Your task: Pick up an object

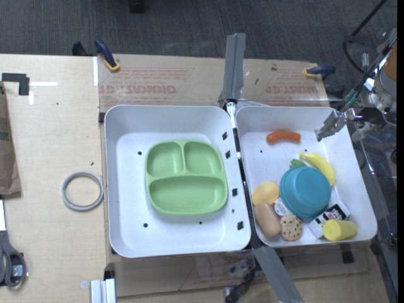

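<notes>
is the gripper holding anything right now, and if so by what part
Nothing is held. The gripper sits at the right bin's upper right edge with nothing between its fingers; the sausage lies apart from it on the bin floor.

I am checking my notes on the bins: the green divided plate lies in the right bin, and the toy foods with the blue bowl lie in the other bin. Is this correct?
Not quite. The camera view shows the green divided plate in the left bin. The toy foods, such as the banana and sausage, lie with the blue bowl in the right bin.
</notes>
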Controlling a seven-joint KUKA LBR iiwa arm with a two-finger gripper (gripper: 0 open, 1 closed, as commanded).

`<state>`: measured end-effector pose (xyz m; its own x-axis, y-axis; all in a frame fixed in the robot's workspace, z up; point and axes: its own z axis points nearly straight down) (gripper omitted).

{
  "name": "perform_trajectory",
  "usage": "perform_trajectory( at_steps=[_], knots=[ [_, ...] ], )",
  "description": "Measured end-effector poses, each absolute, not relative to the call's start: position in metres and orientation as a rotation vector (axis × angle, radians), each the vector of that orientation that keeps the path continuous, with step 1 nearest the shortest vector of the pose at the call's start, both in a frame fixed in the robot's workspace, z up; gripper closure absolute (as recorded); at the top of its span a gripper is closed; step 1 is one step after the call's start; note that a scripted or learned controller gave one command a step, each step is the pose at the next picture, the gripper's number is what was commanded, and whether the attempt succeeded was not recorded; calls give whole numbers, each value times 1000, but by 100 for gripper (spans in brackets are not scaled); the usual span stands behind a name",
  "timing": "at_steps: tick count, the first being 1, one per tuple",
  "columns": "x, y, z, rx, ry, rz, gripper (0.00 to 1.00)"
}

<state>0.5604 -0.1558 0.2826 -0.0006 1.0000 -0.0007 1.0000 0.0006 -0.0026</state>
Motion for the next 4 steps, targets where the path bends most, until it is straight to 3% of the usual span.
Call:
perform_trajectory(
  at_steps=[1, 2, 3, 4],
  knots=[
    [552, -157, 185, -2102, -2332, 3, 0],
    [557, -150, 97, -1992, -2442, -11, 0],
    [565, -157, 173, -1722, -2630, 0, 0],
    [578, -212, 120, -1733, -2653, -15, 0]
  ],
)
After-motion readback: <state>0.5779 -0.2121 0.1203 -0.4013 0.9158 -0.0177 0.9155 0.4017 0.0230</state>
